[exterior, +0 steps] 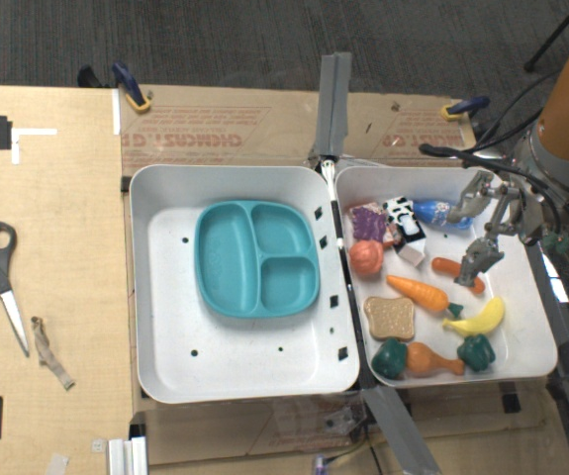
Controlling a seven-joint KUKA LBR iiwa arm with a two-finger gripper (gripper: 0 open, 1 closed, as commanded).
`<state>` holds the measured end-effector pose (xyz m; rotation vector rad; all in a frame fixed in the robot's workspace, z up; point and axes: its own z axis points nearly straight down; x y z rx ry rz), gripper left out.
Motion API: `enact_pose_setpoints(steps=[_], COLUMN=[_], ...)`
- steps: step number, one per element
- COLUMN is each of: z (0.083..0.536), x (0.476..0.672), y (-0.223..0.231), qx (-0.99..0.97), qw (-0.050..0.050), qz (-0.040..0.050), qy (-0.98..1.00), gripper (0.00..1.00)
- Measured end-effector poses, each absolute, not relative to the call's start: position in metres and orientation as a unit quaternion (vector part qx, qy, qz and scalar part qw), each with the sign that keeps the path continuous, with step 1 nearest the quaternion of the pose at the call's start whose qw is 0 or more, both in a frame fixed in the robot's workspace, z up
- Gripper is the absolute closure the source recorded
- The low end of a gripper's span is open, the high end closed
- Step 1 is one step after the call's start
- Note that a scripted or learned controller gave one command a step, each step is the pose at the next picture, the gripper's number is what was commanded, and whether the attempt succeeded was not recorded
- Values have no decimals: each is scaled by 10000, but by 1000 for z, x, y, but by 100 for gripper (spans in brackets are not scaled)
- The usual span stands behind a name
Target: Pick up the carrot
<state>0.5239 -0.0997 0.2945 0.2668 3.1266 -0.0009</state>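
Observation:
The carrot [419, 292] is orange with a green stub at its right end and lies flat near the middle of the right bin [536, 349], pointing up-left. My gripper [482, 258] hangs low over the bin's right half, up and to the right of the carrot and apart from it. Its tip is right over a smaller orange-red piece [447, 265]. Nothing shows as held.
Around the carrot lie a pink fruit [366, 257], a bread slice [390, 316], a banana [482, 317], two green vegetables [477, 351], an orange drumstick [427, 359], a purple item [368, 223] and a blue bottle [432, 211]. A teal divided plate [257, 258] sits in the left bin [165, 344].

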Motion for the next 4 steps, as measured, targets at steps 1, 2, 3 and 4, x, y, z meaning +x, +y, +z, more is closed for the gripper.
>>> enact_pose_setpoints(steps=[1,2,3,4], z=[191,123,93,103], x=[507,535,551,552], y=[-38,-114,-99,-99], qx=[68,928,1344,1332], qw=[2,8,16,30], qz=[4,0,2,-3], qy=[10000,9957,9909,9911], gripper=[0,0,0,100])
